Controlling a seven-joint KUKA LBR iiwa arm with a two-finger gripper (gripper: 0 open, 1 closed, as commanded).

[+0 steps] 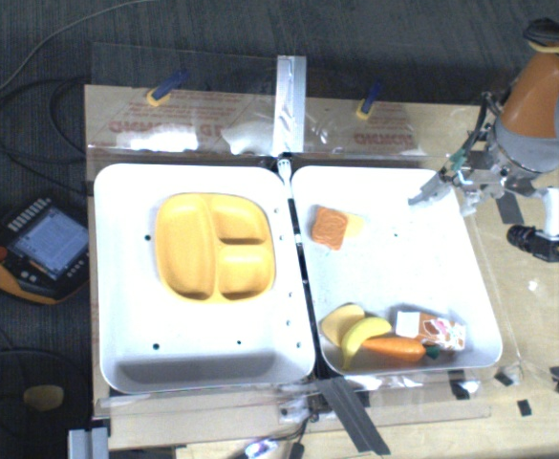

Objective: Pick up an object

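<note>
Camera view: gripper (pixel 432 191) at 2 o'clock over the right bin (pixel 451 256), carrying nothing; whether it is released or clenched, cannot tell. Orange block (pixel 330 228) lies at 9 o'clock from it, apart. Approach step, judged; next move calls for descent over a target.

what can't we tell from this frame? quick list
- Claw: small and blurred at the right bin's far right corner; whether it is open or shut cannot be told.
- Carrot: its green end is tucked under the small carton.
- Carton print: too small to read.
- Banana and the yellow piece behind it overlap; where one ends is unclear.
- Arm: cut off by the camera view's right edge.
</note>
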